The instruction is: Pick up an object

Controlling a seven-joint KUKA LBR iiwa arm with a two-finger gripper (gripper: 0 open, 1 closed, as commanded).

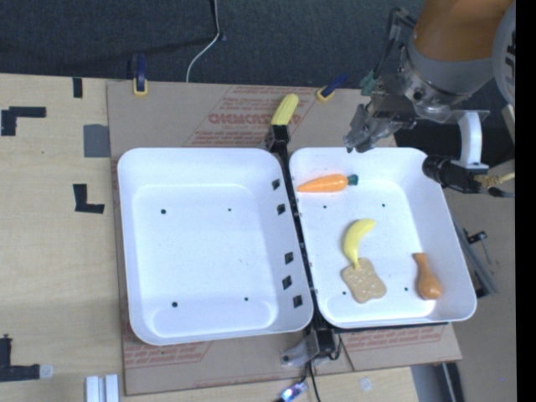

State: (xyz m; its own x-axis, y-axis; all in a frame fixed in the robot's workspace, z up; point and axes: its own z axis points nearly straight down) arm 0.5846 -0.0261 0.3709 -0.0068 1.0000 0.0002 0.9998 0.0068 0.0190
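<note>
The right bin holds an orange carrot near its far left corner. A yellow banana lies in its middle, a tan cracker-like slice just below the banana, and a brown drumstick-shaped piece at the near right. My gripper hangs above the far edge of that bin, up and to the right of the carrot, with nothing seen between its fingers.
The left bin sits beside the right one, joined by black clips along the shared wall. A yellow-handled clamp stands at the far end of that wall. Both bins rest on a cardboard sheet.
</note>
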